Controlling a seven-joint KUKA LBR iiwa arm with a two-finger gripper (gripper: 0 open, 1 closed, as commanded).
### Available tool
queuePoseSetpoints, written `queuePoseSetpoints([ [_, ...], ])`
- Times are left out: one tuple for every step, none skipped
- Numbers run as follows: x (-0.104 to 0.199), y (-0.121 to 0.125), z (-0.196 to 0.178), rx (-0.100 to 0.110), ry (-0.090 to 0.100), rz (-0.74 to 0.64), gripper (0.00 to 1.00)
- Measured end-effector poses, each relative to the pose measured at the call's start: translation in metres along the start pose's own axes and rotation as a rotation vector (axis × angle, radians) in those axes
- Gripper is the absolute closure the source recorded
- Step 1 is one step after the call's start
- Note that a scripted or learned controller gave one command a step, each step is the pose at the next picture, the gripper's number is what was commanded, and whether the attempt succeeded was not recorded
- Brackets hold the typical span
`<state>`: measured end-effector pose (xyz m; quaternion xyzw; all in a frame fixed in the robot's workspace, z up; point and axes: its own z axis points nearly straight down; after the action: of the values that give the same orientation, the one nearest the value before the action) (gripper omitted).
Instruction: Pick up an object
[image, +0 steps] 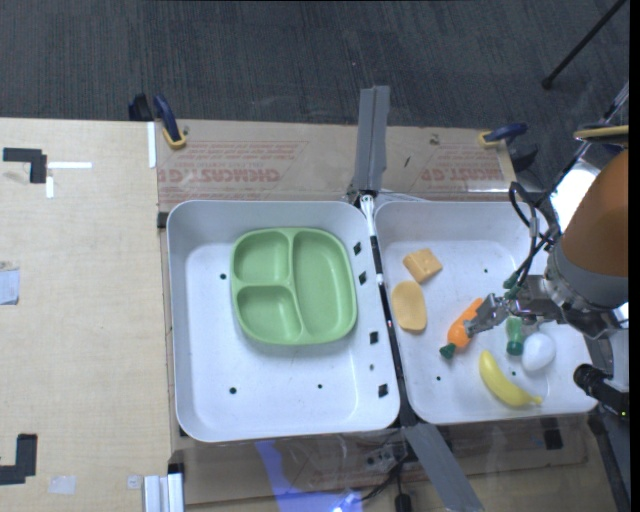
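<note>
We're low in the right bin (430, 405), gripper (486, 314) beside the carrot (461, 329), can't tell finger state; risk: tip nudges the carrot toward the banana (507, 382) and closes on nothing.

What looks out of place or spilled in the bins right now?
Nothing stands out. The green divided plate lies flat in the left bin. The carrot, banana, white egg and two yellow pieces lie loose in the right bin, near the claw.
</note>
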<state>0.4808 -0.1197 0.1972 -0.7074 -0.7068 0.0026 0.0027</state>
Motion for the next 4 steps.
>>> queuePoseSetpoints([
  [0.044, -0.002, -0.105, -0.001, -0.003, 0.396, 0.00],
  [0.031, 0.015, 0.010, 0.002, -0.001, 0.322, 0.00],
  [-0.008, 0.025, 0.109, -0.001, 0.001, 0.287, 0.00],
  [-0.008, 0.025, 0.109, 0.000, 0.001, 0.287, 0.00],
])
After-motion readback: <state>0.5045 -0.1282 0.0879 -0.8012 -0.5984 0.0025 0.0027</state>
